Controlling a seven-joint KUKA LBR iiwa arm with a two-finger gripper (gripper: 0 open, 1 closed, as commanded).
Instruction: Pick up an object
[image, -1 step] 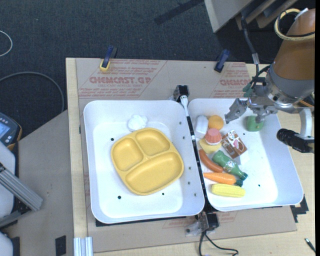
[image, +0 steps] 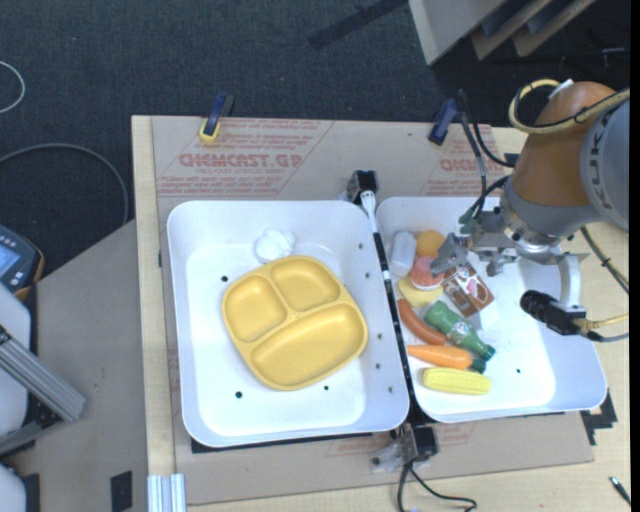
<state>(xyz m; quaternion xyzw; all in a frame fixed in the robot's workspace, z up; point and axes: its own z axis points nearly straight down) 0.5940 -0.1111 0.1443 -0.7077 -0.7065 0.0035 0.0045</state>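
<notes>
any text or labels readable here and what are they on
"CHEMCAST GP", red print on the brown board behind the left bin, partly blurred.
A similar red print on the board behind the right bin: too blurred to read.
Brown packet label: too small to read.

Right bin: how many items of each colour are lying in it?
Orange: 3, carrot, ball, sausage-like piece
Yellow: 1, corn
Green: 1, bottle
Brown: 1, packet
White: 1, bottle
Pink: 1, cup
Total: 8
</notes>
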